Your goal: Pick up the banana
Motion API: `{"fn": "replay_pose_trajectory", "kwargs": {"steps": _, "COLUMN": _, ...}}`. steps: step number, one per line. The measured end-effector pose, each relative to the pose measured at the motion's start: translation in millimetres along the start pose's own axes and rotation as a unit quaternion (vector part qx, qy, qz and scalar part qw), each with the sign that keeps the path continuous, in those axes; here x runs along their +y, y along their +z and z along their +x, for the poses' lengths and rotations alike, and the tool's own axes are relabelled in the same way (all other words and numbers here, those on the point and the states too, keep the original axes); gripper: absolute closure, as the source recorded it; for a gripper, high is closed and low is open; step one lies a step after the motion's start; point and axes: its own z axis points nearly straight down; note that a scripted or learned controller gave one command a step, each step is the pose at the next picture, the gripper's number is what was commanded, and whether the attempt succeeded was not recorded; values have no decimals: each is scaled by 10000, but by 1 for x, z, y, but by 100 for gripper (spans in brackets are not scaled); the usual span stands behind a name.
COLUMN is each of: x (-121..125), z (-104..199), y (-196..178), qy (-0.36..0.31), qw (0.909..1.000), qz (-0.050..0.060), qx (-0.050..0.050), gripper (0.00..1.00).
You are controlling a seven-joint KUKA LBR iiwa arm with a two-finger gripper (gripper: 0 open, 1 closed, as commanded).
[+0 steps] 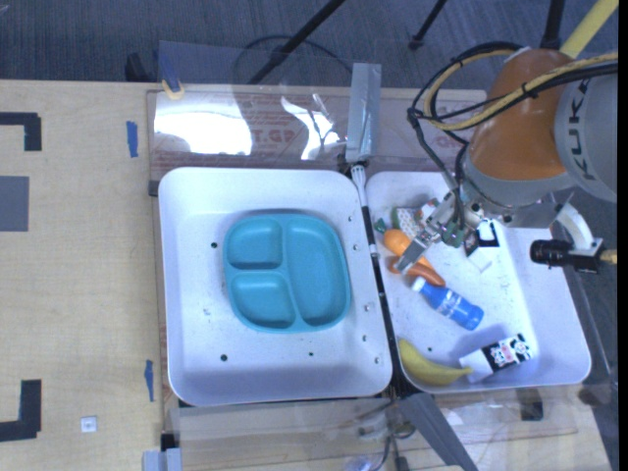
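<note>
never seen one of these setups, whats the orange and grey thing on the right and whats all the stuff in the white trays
One camera looks down at a slant on a bench with two shallow white bins. The orange and grey thing is a robot arm reaching in from the right. Its claw hangs over the back of the right bin; whether it grips anything is too small to tell. The left bin holds a blue divided plate. The right bin holds a banana at its front left corner, a blue bottle, an orange object by the claw, and a small black and white item.
</note>
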Motion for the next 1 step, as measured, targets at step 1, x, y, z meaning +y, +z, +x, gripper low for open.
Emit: {"fn": "replay_pose_trajectory", "kwargs": {"steps": 1, "x": 40, "z": -30, "y": 0, "qy": -1844, "qw": 9828, "qz": -11, "qx": -19, "gripper": 0}}
